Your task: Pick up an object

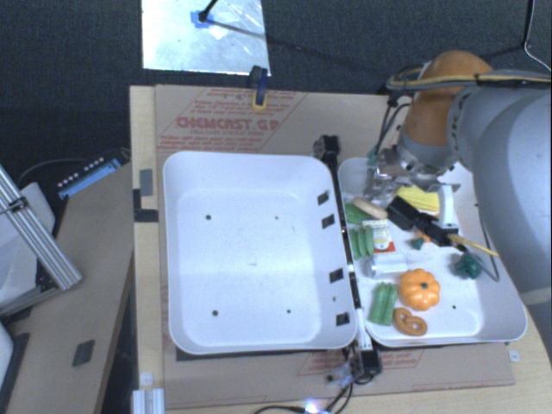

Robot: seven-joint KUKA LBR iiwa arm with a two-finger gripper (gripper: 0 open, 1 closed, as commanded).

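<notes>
the gripper (385, 182), state impossible to tell, hangs at the right bin's (500, 317) 11 o'clock over crowded toys; better to target the isolated pumpkin (419, 288) at 6 o'clock.

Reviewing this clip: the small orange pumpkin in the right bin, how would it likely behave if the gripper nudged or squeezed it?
The pumpkin looks round and ribbed, so a sideways nudge would probably roll it toward the pretzel or the green pieces beside it. Its smooth, curved skin may slip out of two fingers unless gripped across the middle. It looks like a toy, so likely light and stiff.
</notes>
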